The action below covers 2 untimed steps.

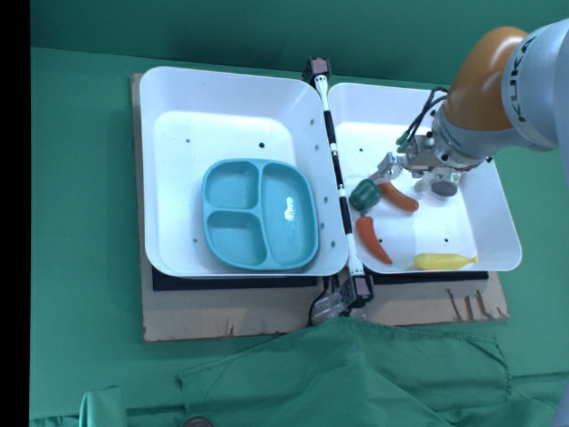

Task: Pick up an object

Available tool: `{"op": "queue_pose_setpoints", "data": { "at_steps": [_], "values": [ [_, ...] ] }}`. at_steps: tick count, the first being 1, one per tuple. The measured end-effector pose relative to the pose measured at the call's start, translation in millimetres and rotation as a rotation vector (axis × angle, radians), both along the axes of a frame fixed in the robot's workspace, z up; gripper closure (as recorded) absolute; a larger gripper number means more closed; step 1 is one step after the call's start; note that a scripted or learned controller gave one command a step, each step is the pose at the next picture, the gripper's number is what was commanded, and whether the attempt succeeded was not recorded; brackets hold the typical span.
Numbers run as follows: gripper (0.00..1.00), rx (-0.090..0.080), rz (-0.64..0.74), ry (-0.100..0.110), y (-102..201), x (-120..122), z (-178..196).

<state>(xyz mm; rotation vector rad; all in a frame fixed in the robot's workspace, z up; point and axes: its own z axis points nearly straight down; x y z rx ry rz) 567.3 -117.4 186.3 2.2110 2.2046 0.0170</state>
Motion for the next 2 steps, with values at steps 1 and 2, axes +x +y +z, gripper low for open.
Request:
{"op": "queue_pose_setpoints", "data": {
  "at_steps": [1,2],
  "values": [
    [1.0,-0.003,-0.004,-0.007,-1.7,1.4,12.7],
    [1.0,0.004,-0.001,0.017,39.3,-25.2,237.6]
  ]
}}
